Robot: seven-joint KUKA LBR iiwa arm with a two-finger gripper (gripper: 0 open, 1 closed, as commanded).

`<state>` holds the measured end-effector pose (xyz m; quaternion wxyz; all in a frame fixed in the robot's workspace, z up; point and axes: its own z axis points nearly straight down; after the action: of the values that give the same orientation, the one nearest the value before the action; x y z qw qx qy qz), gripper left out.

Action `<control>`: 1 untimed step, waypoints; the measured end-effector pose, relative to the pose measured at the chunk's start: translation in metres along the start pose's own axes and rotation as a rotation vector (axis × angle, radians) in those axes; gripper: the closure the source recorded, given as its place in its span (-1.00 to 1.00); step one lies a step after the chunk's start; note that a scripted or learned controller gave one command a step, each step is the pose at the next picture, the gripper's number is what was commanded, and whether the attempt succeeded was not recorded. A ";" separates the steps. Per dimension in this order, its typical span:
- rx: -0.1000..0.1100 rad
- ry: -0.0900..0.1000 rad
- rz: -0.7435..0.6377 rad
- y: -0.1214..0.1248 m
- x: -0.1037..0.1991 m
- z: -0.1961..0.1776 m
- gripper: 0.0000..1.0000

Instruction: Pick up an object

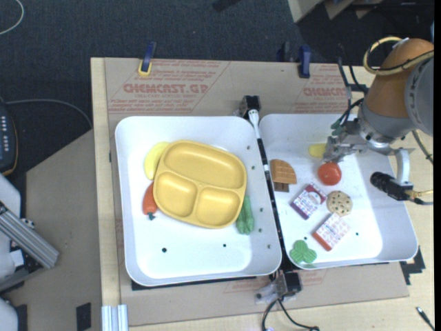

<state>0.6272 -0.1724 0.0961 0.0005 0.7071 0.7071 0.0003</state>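
My gripper (333, 156) hangs over the upper middle of the right bin (393, 236), coming in from the right. Directly below its fingertips lies a red tomato-like ball (330, 174), touching or nearly touching them. A small yellow piece (316, 149) sits just left of the gripper. Further down the bin are a brown waffle-like block (282, 174), a round cookie (339, 202), two red-and-white packets (307, 201) (331, 232) and a green piece (302, 252). Nothing visibly sits between the fingers.
The left bin (138, 247) holds a yellow divided plate (200, 183), with a yellow piece (154, 158) and a red-orange pepper (149, 201) at its left and a green item (245, 217) at its right. A black rail (264, 171) separates the bins.
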 end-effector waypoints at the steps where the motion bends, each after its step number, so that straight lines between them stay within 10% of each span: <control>1: -0.007 -0.003 -0.001 0.004 0.000 -0.065 1.00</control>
<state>0.6316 -0.1721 0.1608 0.0039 0.7068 0.7074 0.0019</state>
